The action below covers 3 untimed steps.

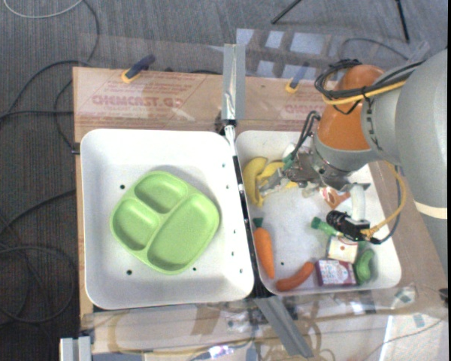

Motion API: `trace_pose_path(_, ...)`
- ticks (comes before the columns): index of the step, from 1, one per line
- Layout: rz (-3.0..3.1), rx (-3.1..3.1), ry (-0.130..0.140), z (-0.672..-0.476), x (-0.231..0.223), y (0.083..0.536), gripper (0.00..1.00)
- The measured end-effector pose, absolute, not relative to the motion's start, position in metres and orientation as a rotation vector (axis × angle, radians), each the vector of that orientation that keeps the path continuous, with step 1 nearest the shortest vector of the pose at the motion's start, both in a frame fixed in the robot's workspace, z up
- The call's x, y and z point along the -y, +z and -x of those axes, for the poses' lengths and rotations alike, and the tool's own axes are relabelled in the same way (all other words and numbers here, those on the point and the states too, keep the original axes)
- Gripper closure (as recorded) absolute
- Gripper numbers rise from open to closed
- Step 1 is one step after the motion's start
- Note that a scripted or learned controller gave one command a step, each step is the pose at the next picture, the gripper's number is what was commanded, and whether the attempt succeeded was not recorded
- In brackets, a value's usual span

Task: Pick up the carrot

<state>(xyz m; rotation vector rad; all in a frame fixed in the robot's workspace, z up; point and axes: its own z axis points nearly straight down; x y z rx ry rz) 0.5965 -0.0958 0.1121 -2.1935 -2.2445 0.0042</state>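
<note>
Reaching in from the right side of the frame, I have my end effector [289, 170] over the upper part of the right bin [391, 277], just beside the yellow banana [253, 177] that lies against that bin's upper left wall. From this slanted view I cannot tell whether the end effector is wide or narrow, and I see nothing held in it.

The carrot [264, 252] lies below the banana, along the left wall of the same bin. It is orange, its green top points toward the upper edge of the frame and its tip toward the lower edge. It is apart from my end effector, with bare white floor between us.

Near the carrot's tip, along the lower wall, a reddish-orange curved piece [295, 277] lies at a slant. Just to the right of it sits a small box with a dark label [333, 272], and a green item [365, 265] rests in the lower right corner.

The left bin [98, 277] holds a light green divided plate [165, 222], lying flat near its middle. Both bins sit side by side on the brown bench [150, 100]
</note>
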Motion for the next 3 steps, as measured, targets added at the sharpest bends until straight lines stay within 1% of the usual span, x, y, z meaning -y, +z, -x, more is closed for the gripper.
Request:
trace_pose_path(1,2.270,2.151,-0.026,-0.610,0.191,0.119,0.00)
trace_pose_path(2,2.387,2.050,-0.007,-0.533,0.128,0.089,0.00)
trace_pose_path(3,2.725,1.565,0.006,-0.586,0.205,0.131,0.00)
